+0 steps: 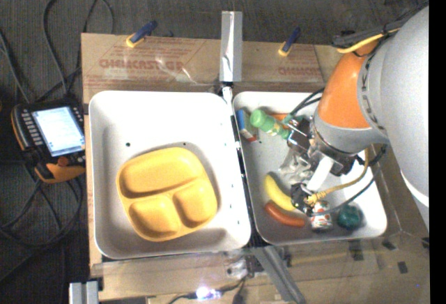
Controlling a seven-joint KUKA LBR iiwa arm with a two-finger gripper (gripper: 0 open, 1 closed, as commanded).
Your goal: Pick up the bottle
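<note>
The bottle (265, 121) is green and lies on its side at the back left of the right bin (373, 227), its round end facing the camera. My gripper (295, 164) hangs over the middle of that bin, a little to the right of and in front of the bottle. Nothing shows between the gripper and the bottle that joins them. The wrist and the orange band cover the bin's right side.
A blue object (242, 120) lies by the bottle against the bin's left wall. A yellow banana (274, 189), a red sausage-like piece (283, 215), a small can (321, 222) and a teal ball (349, 215) sit at the front. The left bin (104, 114) bears a yellow divided tray (167, 192).
</note>
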